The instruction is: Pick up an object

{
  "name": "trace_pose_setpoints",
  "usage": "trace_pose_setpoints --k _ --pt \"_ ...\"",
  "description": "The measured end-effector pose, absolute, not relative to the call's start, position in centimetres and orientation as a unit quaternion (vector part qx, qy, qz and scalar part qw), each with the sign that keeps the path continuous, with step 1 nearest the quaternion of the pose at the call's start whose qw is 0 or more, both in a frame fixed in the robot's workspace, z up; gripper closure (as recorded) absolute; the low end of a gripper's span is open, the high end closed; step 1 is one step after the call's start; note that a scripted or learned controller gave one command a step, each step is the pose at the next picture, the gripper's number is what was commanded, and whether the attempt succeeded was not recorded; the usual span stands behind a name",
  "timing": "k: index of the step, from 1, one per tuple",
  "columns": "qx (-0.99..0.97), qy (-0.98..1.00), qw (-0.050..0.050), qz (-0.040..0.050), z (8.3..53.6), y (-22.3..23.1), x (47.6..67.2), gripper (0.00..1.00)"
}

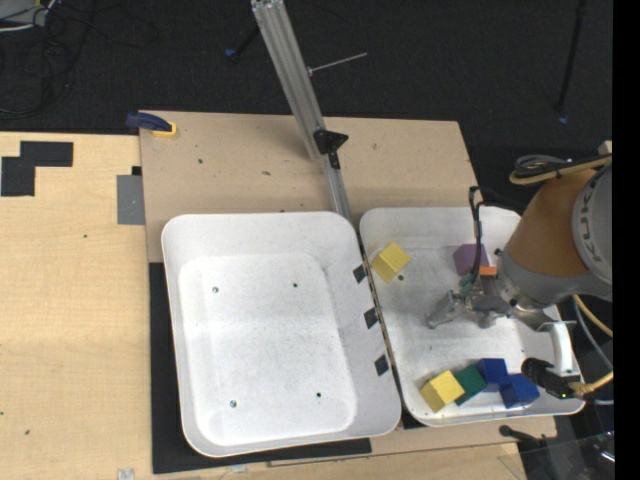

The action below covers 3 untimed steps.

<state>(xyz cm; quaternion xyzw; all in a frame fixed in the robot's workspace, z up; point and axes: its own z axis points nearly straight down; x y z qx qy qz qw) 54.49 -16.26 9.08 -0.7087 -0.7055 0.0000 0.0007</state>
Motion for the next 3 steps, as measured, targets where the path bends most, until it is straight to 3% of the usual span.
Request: trace_pose_setpoints --k 1,3 --pt "-0.712 -0.702 -0.001 -0.0002 10.3 -16.6 54.5 1.0" --pt "-0.706 -0.709 -0.001 -0.0008 19.9 -16.6 54.2 1.0"
